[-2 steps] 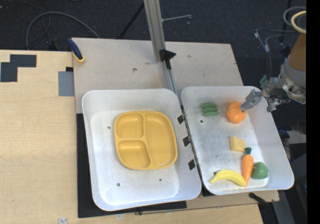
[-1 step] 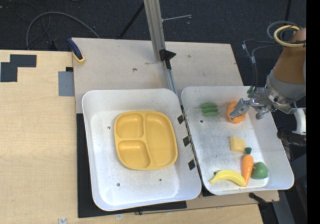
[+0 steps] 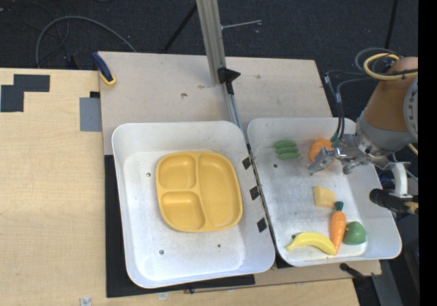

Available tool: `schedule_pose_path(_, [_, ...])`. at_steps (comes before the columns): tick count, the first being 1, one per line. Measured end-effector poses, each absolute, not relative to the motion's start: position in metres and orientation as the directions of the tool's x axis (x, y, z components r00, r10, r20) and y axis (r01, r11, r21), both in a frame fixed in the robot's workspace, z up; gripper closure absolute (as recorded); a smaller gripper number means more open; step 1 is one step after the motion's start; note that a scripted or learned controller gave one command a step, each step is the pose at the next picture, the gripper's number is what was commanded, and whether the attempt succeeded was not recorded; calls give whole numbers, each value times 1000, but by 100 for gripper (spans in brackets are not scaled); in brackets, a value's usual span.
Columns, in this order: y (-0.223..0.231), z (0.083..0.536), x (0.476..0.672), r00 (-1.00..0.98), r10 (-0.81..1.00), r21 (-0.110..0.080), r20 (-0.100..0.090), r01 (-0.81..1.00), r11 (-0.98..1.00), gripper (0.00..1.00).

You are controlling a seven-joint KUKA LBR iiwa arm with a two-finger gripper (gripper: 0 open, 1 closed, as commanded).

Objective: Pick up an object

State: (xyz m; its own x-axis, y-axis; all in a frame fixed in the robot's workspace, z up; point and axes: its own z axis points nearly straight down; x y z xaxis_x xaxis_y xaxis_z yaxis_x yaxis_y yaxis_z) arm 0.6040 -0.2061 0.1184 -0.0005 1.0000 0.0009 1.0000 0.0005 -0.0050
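One gripper [image 3: 332, 159] is hovering with fingers spread beside an orange object [image 3: 318, 148] in the right bin [image 3: 287, 243].

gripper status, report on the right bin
Gripper low over right bin, nothing seen held. Orange toy beside it. Cheese wedge, carrot, banana lie apart, nearer the camera.

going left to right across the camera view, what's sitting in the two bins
yellow divided plate → green toy → banana → carrot → green round toy
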Motion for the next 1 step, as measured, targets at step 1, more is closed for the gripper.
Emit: schedule_pose_path(1, [-207,130,604,0,1000,-3,0,1000,0,100])
